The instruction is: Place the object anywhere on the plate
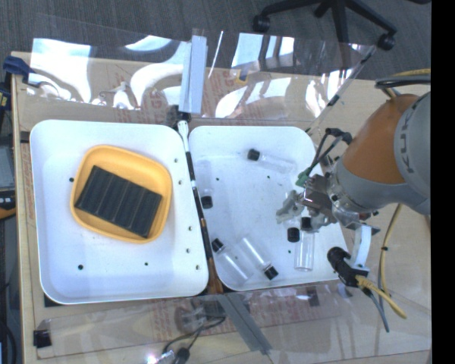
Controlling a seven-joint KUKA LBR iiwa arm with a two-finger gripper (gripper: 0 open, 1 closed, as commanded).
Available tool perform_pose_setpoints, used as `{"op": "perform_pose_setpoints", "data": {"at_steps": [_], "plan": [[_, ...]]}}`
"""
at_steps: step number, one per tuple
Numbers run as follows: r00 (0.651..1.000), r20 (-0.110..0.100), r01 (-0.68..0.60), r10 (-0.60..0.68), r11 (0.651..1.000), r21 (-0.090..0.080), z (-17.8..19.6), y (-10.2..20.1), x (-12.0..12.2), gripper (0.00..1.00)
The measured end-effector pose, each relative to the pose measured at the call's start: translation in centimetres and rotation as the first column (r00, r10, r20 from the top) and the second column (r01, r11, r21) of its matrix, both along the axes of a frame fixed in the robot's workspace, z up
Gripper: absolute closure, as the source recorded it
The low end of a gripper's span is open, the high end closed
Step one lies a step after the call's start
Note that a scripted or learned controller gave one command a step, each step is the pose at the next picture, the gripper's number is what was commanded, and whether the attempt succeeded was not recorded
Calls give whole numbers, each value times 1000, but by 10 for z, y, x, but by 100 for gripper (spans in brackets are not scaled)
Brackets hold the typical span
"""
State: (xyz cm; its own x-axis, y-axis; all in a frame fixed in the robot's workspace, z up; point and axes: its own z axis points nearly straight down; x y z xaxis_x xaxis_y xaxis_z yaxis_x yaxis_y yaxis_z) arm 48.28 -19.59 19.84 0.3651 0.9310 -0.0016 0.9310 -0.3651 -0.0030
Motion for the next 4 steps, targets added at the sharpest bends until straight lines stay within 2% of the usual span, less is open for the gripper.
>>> {"op": "perform_pose_setpoints", "data": {"at_steps": [1,2,3,4], "plan": [[995,-2,-100,100,995,2,-17,55,-7,100],[939,-1,-344,344,939,2,-8,113,13,100],[834,1,-551,551,834,2,-8,166,77,100],[772,2,-635,635,772,2,-7,233,91,100]]}}
